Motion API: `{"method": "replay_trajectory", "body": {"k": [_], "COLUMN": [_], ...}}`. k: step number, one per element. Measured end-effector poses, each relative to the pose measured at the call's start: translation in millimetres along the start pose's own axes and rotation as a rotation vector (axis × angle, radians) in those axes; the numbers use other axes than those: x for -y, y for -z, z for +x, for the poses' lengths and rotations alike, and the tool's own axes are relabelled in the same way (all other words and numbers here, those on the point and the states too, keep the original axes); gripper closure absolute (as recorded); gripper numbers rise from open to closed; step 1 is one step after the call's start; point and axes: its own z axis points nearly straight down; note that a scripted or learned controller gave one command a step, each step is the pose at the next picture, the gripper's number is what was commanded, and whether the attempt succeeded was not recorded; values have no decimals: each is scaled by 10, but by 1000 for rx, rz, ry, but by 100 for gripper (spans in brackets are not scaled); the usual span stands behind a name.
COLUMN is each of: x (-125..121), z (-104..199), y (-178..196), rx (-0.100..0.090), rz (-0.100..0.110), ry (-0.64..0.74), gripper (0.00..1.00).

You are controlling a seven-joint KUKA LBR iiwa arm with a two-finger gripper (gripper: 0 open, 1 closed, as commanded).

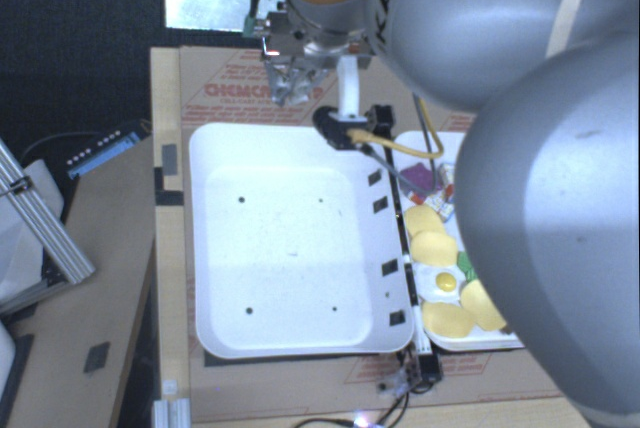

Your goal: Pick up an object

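Note:
My gripper (291, 93) hangs above the far edge of the left bin (215, 216), over the cardboard behind it. Its small metal fingers point down and nothing shows between them. The right bin (450, 344) holds several objects: pale yellow rounded pieces (432, 247), a fried-egg toy (441, 282), a purple item (420, 179) and a small red-and-white piece (446, 182). The arm's large grey body covers most of the right bin.
A cardboard sheet (230, 81) lies under both bins. Black clips (390, 266) line the divider between the bins. A metal frame (40, 226) stands at the left of the bench. The arm fills the right and top of the view.

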Motion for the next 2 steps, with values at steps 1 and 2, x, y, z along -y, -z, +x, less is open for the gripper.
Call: {"method": "replay_trajectory", "body": {"k": [1, 2], "x": [-9, 7], "z": [-40, 229], "y": [141, 2469], "rx": [1, -5], "rz": [-4, -20], "ry": [0, -2], "gripper": [100, 100]}}
